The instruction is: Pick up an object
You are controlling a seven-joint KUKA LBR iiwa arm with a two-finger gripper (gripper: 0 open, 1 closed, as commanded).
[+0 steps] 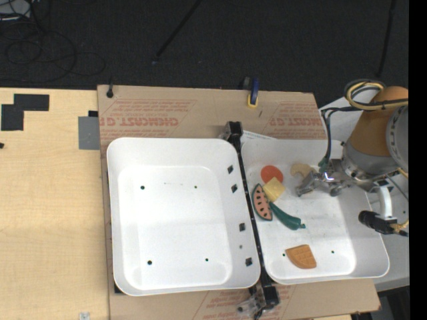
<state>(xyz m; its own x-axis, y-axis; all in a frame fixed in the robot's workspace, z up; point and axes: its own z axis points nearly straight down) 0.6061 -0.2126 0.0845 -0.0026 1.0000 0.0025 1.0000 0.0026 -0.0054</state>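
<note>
- Camera view: the gripper (319, 181) sits low inside the right bin (363, 269), near its far right part, with the grey wrist and the orange band behind it toward the right edge
- The metal fingers (305, 187) look slightly apart, with white bin floor between their tips and nothing clamped; at this size I judge that rather than see it sharply
- No single object is named, so the nearest candidate matters most: a small tan piece (300, 170) lies just beyond the fingertips on the far side, almost touching them
- Further out ahead of the fingers, toward the divider between the bins, sit a flat red disc (271, 174) and, touching its near edge, a pale yellow chunk (273, 191)
- Past those lies a watermelon slice (261, 203), a curved wedge with a green rind and a seeded red face, its long axis running along the divider, across the fingers' reach
- A dark green curved strip (287, 217) runs from the slice back toward the near side, diagonal to the fingers
- An orange wedge (301, 257) lies well apart on the near side, alone and easy to close on
- All look like smooth, hard plastic toy food
- The left bin (120, 179) lies beyond the divider
</note>
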